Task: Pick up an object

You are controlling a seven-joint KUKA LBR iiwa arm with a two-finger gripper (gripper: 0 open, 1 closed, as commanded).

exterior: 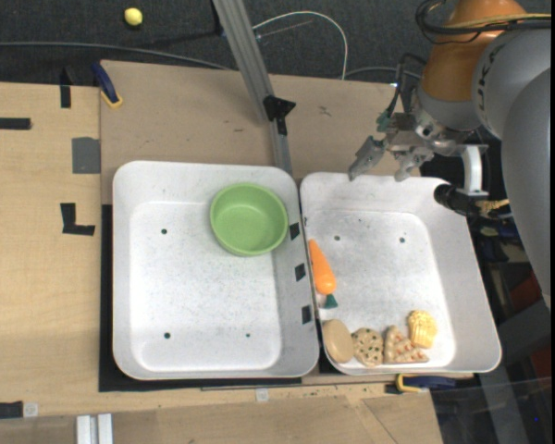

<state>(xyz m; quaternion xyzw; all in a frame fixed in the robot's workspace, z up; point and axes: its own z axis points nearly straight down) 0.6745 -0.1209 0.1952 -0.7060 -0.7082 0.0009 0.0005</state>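
Gripper [383, 167] hung over the back edge of the right shallow white plastic bin [462, 276], fingers spread apart w/ nothing between them, touching nothing visible. Orange plastic carrot [322, 267] lay by that bin's left wall; along the front sat a tan oval piece [338, 339], a round choc-chip cookie [367, 346], a pale waffle-like piece [399, 346] & a yellow corn-like piece [422, 327]. Round green plastic bowl [249, 218] sat in the left white bin [148, 276], near its back right corner, on the wooden desk [37, 276].
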